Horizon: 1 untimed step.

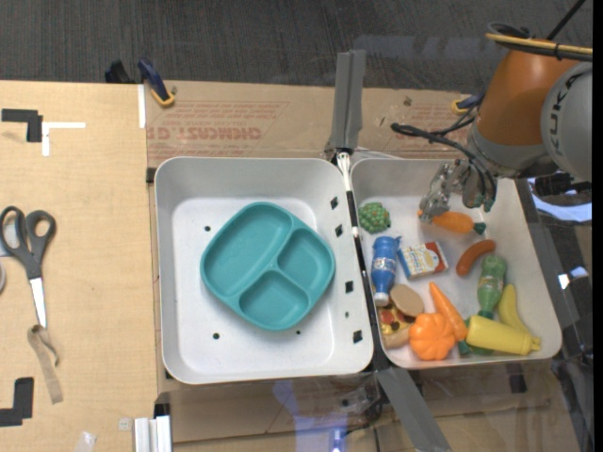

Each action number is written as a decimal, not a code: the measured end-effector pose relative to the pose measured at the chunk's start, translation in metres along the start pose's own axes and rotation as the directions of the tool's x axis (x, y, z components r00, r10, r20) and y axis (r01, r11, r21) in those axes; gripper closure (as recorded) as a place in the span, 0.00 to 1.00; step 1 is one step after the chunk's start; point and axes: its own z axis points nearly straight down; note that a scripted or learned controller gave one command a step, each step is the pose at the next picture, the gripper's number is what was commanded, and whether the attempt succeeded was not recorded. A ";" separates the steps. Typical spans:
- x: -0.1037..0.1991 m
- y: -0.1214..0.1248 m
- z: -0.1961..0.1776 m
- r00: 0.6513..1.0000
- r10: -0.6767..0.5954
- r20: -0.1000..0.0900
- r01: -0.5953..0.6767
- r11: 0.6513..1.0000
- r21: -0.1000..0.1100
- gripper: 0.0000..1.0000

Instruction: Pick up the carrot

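Two white bins sit side by side; the claw (pixel 445 199) hangs over the far part of the right bin (pixel 542 281), and I cannot tell how it is set. Just beside it, toward the arm, lies a small carrot (pixel 454 221) with a green tip. A second carrot (pixel 447 308) lies nearer the camera, touching an orange pumpkin (pixel 432 336). A teal divided plate (pixel 268 266) sits in the left bin (pixel 179 252).
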 end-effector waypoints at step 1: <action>0.043 0.032 -0.050 1.000 -0.007 -0.009 0.007 1.000 -0.001 1.00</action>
